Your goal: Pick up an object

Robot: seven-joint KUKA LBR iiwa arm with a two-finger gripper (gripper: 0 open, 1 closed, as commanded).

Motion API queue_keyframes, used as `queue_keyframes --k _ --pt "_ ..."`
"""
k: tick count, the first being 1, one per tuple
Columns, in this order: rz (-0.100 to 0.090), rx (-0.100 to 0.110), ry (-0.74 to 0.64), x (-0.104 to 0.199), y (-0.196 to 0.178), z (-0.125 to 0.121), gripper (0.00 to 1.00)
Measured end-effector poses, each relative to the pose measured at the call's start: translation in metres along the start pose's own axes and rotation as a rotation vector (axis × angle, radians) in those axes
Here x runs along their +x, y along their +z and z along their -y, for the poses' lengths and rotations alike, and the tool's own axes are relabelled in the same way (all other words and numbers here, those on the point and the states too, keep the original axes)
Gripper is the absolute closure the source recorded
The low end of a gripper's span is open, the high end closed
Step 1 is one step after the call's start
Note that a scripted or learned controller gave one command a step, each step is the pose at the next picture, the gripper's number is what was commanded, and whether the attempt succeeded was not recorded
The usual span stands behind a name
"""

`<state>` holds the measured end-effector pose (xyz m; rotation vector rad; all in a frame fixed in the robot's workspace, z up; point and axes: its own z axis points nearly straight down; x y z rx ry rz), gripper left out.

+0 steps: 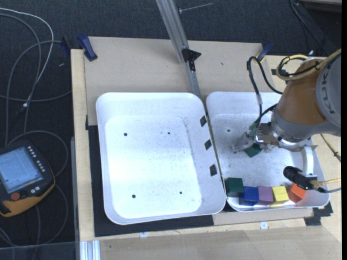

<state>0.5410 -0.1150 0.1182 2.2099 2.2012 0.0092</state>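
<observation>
Green block (252, 151) btwn pincer (246, 147) fingers, above right bin (230, 104) floor.

A wooden bench (135, 64) bears two white bins, the left bin (108, 110) and the right bin (217, 104) side by side, with a metal pole (172, 23) slanting above them, cables (27, 47) on the dark floor and a pendant (21, 172) at far left.

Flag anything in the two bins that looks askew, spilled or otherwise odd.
Nothing is spilled or damaged. The blocks, dark green, blue, purple, yellow and orange, sit crowded in a row against the right bin's near wall. Another green piece sits at the claw.
</observation>
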Motion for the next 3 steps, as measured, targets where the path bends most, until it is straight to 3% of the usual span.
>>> queue_keyframes --k 1,2,3 --pt "-0.007 0.007 -0.004 -0.02 0.015 -0.024 0.0" --pt "-0.012 0.019 -0.004 -0.018 0.019 -0.02 0.0" --pt "-0.012 0.016 -0.008 0.003 0.02 -0.059 0.0"
